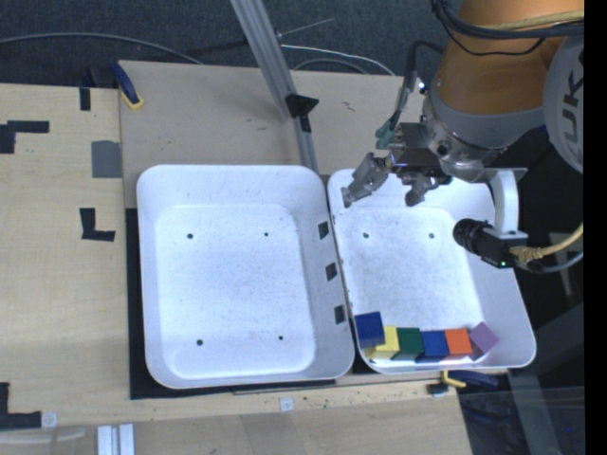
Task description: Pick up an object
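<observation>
Here, two shallow white bins are seen side by side on the surface (57, 254), the left bin (161, 188) and the right bin (517, 344) touching along their inner rims. The pincer (387, 184) is held above the far edge of the right bin, near that bin's far left corner, with its two fingers spread apart and nothing gripped between them. The grey arm with its orange band (507, 27) is seen reaching in from the far right corner of the surface.

A row of small blocks is gathered along the near edge of the right bin, well apart from the pincer. A blue block (368, 327) is stacked at the left end of the row on a yellow block (385, 348); beside these are set a green block (409, 340), another blue block (434, 345), an orange block (458, 341) and a purple block (483, 336), each touching the next. The purple block is tilted against the near right corner of the bin.

A slanted metal rail (270, 60) is seen crossing the far edge of the surface, ending near the far rim between the bins.
</observation>
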{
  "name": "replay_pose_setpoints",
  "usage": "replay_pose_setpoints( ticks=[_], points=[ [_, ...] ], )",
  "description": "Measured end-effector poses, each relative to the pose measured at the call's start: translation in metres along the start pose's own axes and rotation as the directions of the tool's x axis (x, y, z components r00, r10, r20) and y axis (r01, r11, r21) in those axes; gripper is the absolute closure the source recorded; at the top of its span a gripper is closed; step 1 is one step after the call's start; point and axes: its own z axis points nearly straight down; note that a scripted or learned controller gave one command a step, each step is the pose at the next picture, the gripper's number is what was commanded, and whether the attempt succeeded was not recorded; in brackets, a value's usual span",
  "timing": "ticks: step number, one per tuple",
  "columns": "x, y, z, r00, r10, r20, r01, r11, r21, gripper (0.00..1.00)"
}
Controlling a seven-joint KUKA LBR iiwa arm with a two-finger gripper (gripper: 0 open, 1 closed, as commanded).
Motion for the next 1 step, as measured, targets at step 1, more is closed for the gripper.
replay_pose_setpoints(
  ticks=[1],
  points=[
    [0.0294,0.0398,-0.0924,1.000,0.007,0.002,-0.007,1.000,-0.006,0.00]
  ],
)
